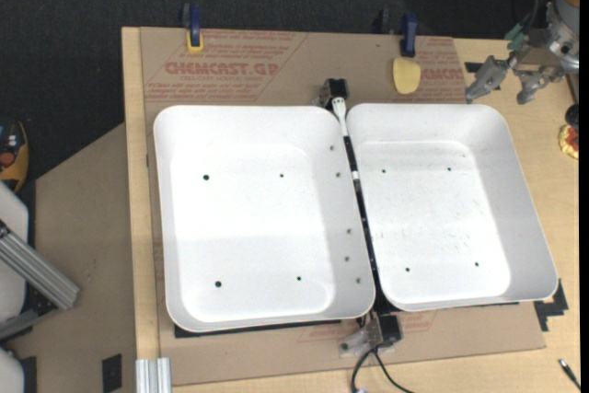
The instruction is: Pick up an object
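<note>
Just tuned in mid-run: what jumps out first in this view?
Two white bins sit side by side on the brown board, the left bin and the right bin meeting along a black middle strip. The gripper is at the top right, beyond the right bin's far corner. A pale yellow piece lies on the board just behind the bins.

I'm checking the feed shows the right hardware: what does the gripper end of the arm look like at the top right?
The gripper is bare grey metal, with two slim pronged fingers under a pale silver wrist block. A small teal-green part sits on its left side, and a thin dark cable runs up from it.
</note>
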Tool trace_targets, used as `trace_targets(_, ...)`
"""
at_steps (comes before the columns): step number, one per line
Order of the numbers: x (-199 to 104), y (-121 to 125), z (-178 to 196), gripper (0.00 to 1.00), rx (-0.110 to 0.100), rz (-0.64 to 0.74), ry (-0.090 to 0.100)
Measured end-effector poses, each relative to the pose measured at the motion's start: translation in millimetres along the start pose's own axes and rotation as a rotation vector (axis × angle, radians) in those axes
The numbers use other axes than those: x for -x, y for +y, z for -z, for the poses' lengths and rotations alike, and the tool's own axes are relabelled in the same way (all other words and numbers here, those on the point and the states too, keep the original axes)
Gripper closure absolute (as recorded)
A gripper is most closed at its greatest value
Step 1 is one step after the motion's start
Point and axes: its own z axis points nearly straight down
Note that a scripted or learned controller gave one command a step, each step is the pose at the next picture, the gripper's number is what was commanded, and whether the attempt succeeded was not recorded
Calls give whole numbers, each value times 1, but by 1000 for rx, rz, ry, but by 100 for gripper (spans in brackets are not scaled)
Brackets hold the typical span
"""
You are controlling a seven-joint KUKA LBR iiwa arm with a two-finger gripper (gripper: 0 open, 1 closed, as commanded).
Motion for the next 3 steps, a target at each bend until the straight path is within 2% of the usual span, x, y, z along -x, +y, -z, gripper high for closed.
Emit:
trace_targets(1,0,1,11,100,3,1,-1)
trace_targets(2,-47,13,-13,100,-3,1,1)
trace_targets(3,-99,5,47,100,4,3,0)
